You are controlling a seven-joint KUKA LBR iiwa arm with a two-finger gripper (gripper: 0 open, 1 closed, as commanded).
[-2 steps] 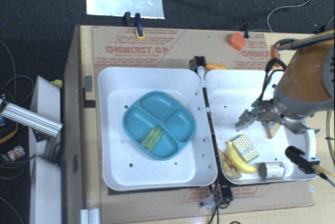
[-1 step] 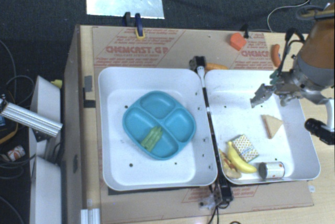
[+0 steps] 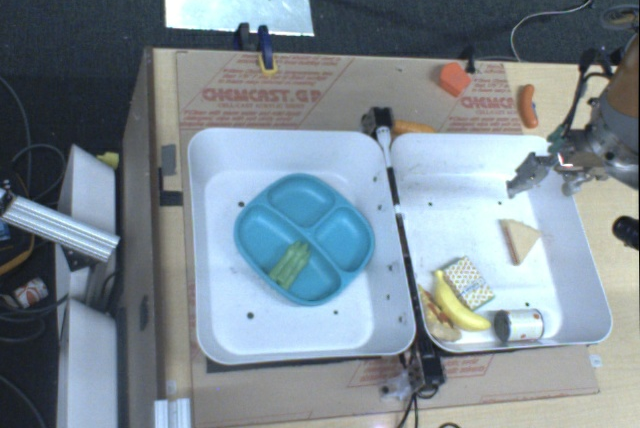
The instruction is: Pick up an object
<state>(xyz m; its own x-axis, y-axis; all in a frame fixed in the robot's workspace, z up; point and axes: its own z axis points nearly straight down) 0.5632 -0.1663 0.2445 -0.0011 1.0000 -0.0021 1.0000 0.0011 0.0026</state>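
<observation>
My gripper [image 3: 547,180] hovers over the far right part of the right bin [image 3: 450,166], open, with nothing between its fingers. Below it in that bin lies a tan wedge-shaped piece [image 3: 520,239]. Along the bin's front edge are a yellow banana [image 3: 458,306], a small patterned box [image 3: 468,282] and a silver can [image 3: 518,324] on its side. In the left bin [image 3: 225,316] rests a blue divided plate [image 3: 303,238] with a green item [image 3: 290,263] in one compartment.
Outside the bins, on the bench behind them, lie an orange block [image 3: 453,78], an orange sausage-shaped item [image 3: 527,106] and an orange item [image 3: 412,127] by the divider. A ridge [image 3: 398,216] separates the two bins.
</observation>
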